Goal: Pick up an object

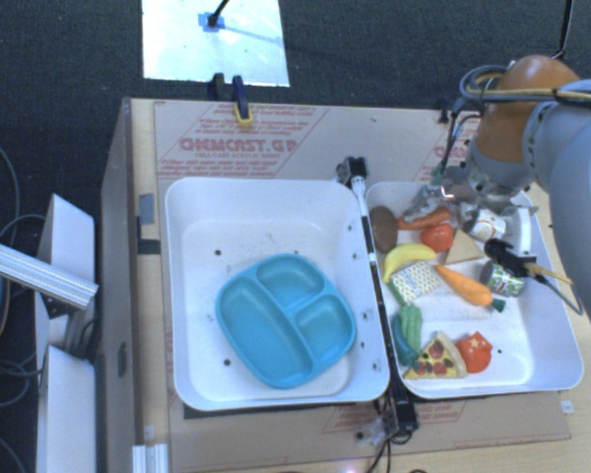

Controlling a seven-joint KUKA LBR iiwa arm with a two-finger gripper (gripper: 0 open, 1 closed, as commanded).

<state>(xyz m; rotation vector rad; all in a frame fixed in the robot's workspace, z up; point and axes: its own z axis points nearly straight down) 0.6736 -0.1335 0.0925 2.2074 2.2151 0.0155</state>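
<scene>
Inside the left bin (187, 264) lies a blue plate (286, 318); toy food (438, 284) fills the right bin (552, 353); fingers' state unclear.

- The desk (266, 136) is a pale board with red print.
- Two white bins lie side by side on it: left bin (207, 225), right bin (552, 348).
- A clamp (238, 101) sits at its far edge.

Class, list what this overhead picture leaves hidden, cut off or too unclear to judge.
1. Two-finger gripper: blurred among toys in the right white bin; its grasp is unreadable.
2. Grey arm: cut off by the right edge.
3. Brown rounded toy: partly hidden behind the bin wall.
4. Small green-labelled can: label too small to read.
</scene>
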